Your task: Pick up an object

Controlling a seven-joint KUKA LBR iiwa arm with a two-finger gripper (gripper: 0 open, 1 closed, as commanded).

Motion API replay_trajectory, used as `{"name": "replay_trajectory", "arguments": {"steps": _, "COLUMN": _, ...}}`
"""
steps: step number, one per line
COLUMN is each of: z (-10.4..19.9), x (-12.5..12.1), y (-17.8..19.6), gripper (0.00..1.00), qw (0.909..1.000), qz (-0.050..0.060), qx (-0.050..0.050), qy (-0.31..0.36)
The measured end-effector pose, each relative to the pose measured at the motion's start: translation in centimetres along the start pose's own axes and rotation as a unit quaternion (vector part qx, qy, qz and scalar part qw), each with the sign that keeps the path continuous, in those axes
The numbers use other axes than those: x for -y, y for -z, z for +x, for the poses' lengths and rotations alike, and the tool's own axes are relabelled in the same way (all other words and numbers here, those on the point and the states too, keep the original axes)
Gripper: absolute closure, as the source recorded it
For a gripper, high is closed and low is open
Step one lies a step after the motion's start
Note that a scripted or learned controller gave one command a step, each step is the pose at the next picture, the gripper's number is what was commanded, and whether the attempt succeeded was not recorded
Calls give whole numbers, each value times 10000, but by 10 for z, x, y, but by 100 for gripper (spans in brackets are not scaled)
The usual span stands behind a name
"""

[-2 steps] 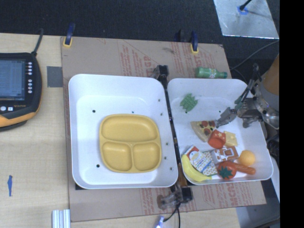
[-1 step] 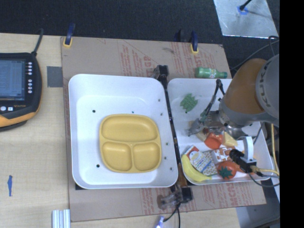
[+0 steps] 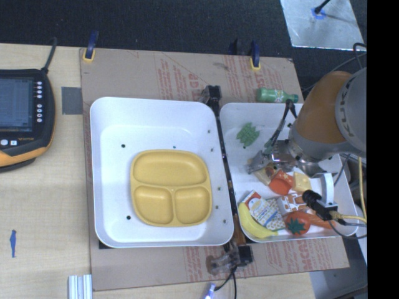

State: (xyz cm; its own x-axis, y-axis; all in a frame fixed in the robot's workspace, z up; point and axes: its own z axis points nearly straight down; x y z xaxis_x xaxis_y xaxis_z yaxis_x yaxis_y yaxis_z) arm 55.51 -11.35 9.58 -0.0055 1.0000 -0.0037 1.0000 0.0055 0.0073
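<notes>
The right bin point(image 3: 232, 114) holds a heap of toy food. I see a green leafy piece point(image 3: 248, 134), an orange-red piece point(image 3: 281, 181), a yellow banana point(image 3: 254, 227), a printed packet point(image 3: 268, 210) and a red fruit with a green top point(image 3: 297, 224). My gripper point(image 3: 260, 162) hangs low over the middle of this bin, just left of the orange-red piece and below the green piece. The arm's grey and orange wrist point(image 3: 324, 120) hides the bin's right part. Nothing shows as held.
The left bin point(image 3: 109, 167) holds a yellow divided tray point(image 3: 169, 187). A green bottle point(image 3: 276, 95) lies on the cardboard behind the right bin. A control pendant point(image 3: 22, 117) sits at the far left. Clamps stand between the bins.
</notes>
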Motion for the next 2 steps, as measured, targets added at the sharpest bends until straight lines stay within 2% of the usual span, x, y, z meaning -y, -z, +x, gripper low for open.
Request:
{"name": "replay_trajectory", "arguments": {"steps": 1, "z": -2, "x": -1, "y": 11, "gripper": 100, "qw": 10000, "qz": -9, "qx": 17, "qy": 12}}
{"name": "replay_trajectory", "arguments": {"steps": 2, "z": -2, "x": -1, "y": 11, "gripper": 0, "qw": 10000, "qz": -9, "qx": 17, "qy": 11}}
